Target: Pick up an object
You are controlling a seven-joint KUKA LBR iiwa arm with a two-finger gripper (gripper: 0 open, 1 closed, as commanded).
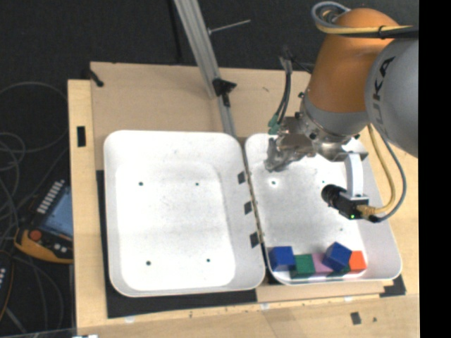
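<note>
Camera view: jaws (276,159) above right bin (310,203).

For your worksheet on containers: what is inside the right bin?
Right bin: blue, green, pink, second blue and orange blocks along its near edge. The arm hides the far corner.

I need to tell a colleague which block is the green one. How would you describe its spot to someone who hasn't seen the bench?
Look at the right-hand white bin, then along its near edge, where a row of small blocks sits. The green block is second from the left, between the blue block and the pale purple block; it is the only green one.
</note>
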